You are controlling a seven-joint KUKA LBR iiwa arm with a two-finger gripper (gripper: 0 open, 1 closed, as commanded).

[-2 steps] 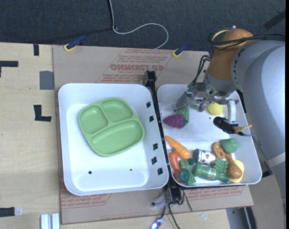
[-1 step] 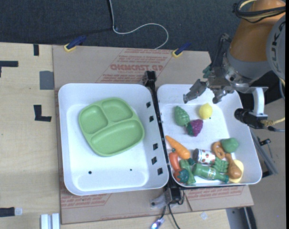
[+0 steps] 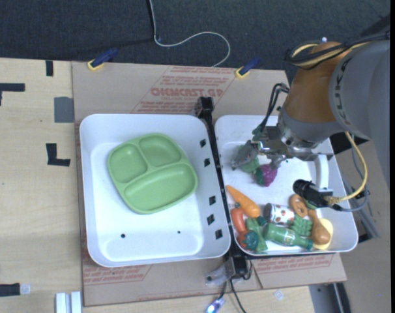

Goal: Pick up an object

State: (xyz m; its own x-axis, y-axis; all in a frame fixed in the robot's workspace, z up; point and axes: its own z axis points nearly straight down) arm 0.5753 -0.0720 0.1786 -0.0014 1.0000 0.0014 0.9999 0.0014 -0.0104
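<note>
My gripper (image 3: 251,156) hangs low over the upper left part of the right bin (image 3: 341,240). Just below and right of it lie a purple toy (image 3: 268,174) and a small green piece (image 3: 252,166), both close to the gripper's tip. Whether the gripper touches either one is not clear. An orange carrot (image 3: 244,202) lies further down, near the bin's left wall. Along the front of the bin sit a red-orange toy (image 3: 238,220), a green bottle (image 3: 287,235), a small jar with a dark cap (image 3: 279,213) and a yellow-orange fruit (image 3: 322,230).
The left bin (image 3: 100,240) holds a green divided plate (image 3: 152,172) toward its back. A black divider (image 3: 215,175) runs between the two bins. The grey and orange arm (image 3: 321,96) covers the right bin's back right corner.
</note>
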